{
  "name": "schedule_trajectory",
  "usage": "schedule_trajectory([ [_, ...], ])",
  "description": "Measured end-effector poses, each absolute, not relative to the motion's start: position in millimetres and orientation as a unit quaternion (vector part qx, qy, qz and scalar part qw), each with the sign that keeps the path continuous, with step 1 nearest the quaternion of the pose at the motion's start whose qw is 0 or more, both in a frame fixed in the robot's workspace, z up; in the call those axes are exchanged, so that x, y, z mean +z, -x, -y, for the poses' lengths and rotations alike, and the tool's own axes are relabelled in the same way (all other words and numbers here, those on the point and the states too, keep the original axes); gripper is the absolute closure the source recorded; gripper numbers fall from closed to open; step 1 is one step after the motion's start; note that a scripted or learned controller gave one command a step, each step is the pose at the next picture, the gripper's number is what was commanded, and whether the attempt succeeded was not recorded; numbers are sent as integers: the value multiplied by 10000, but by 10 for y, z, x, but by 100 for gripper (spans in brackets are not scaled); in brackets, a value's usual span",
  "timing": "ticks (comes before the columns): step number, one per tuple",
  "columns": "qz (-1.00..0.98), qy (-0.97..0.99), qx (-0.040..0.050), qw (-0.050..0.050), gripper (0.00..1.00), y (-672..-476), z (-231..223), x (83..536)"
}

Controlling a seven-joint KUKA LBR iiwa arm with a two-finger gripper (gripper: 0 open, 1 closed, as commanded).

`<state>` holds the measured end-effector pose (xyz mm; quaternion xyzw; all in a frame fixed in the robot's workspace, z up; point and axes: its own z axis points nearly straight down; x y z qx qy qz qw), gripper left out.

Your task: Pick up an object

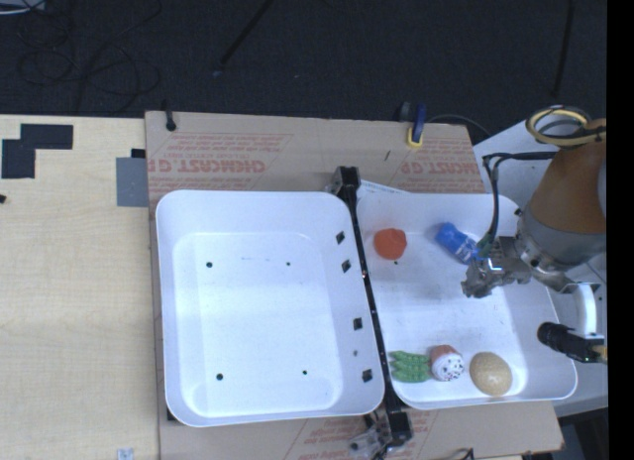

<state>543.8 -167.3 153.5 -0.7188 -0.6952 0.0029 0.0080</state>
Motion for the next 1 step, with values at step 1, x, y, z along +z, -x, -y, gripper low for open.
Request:
schedule_trajectory([
  [1, 6949, 7190, 31, 89, 100, -5435, 1681, 1628],
])
